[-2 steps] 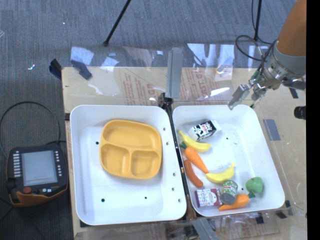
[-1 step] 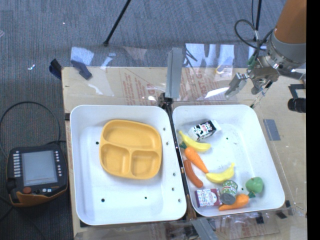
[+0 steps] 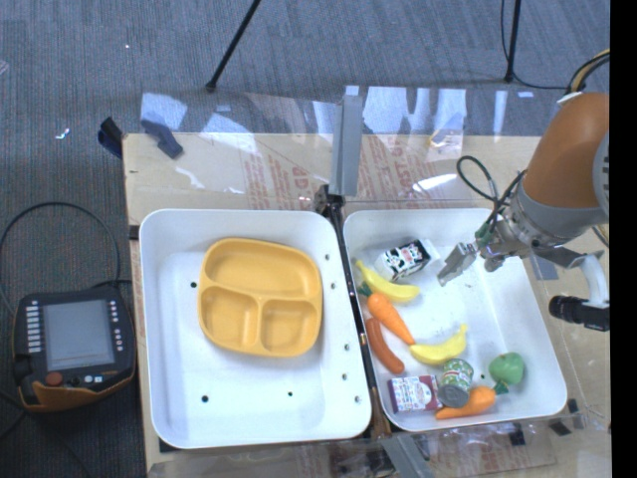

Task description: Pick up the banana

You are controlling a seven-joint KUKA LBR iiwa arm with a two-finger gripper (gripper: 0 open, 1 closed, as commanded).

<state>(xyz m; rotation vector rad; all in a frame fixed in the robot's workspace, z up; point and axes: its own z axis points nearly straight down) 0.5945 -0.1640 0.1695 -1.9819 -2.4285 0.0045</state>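
Two bananas sit in the right bin (image 3: 532, 312), not one. Banana A (image 3: 390, 287) lies near the left wall, just below the milk carton (image 3: 406, 257) and touching the top of a carrot (image 3: 390, 318). Banana B (image 3: 441, 348) lies mid-bin, curved side down, just above the can (image 3: 457, 382). Either satisfies the task as I read it.

The claw (image 3: 460, 262) hangs over the upper middle of the right bin, beside the carton, tilted toward the left. The fingers look slightly apart with nothing between them, though the view is small so low confidence. Nothing is held. Banana A is the nearer one, down-left of the tips.

Placement notes: the toys are crowded along the left wall and bottom edge, which leaves open floor in the middle. That helps B, which has clear space on its upper side. A is wedged between carton and carrot, so closing on it risks catching a neighbour.

Materials: the bananas look like smooth, glossy moulded plastic, crescent shaped, likely light and slippery; a grip across the thick middle seems safest. The carrots, a second one (image 3: 384, 346) and a third (image 3: 468, 403) at the bottom, are tapered and equally slick. The green fruit (image 3: 508, 368) is rounded. A small red carton (image 3: 412, 393) is boxy.

The left bin (image 3: 174, 366) holds a yellow divided tray (image 3: 261, 295), matte plastic, rounded corners. Both bins are shallow white plastic on the counter (image 3: 249, 167).
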